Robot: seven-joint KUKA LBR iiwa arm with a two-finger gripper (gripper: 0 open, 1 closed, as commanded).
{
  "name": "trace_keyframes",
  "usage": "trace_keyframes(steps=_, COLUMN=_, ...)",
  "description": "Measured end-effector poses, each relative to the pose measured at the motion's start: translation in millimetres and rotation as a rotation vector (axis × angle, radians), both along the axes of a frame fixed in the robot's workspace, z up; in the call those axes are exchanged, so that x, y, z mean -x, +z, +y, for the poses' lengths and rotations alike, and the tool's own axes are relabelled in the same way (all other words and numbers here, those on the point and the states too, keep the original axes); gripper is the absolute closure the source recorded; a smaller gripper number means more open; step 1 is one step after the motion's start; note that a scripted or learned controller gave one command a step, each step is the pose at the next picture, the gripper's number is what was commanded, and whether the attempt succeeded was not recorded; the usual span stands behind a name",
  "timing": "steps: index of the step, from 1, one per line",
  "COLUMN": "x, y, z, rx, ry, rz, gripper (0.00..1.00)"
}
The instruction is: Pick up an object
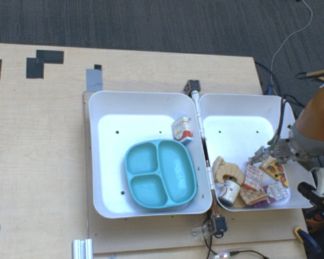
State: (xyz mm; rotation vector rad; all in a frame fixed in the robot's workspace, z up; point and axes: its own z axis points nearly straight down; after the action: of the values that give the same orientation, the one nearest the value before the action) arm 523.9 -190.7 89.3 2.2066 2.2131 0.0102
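Note:
The right bin [237, 128] holds a heap of toy food along its near side: a tan bagel [228, 171], a small jar [227, 192], a pink wafer [252, 177], a slice of toast [252, 197] and a pizza slice [274, 170]. My gripper [261, 156] hangs low over the heap's right part, just above the wafer and beside the pizza slice. The grey wrist and orange band [318, 117] reach in from the right. Nothing visibly sits in the gripper.
The left bin [124, 125] holds a teal divided plate [161, 173] and a small white and red carton [182, 128] near the shared wall. The wooden bench [38, 144] stretches to the left. Cables lie at the right edge.

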Motion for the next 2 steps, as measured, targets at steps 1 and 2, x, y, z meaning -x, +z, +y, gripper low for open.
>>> trace_keyframes(steps=1, x=-2, y=13, z=-2, rx=0.006, ry=-0.001, rz=-0.008, gripper=1.00)
trace_keyframes(steps=2, x=-68, y=64, z=91, rx=-0.009, ry=0.003, rz=0.012, gripper=1.00)
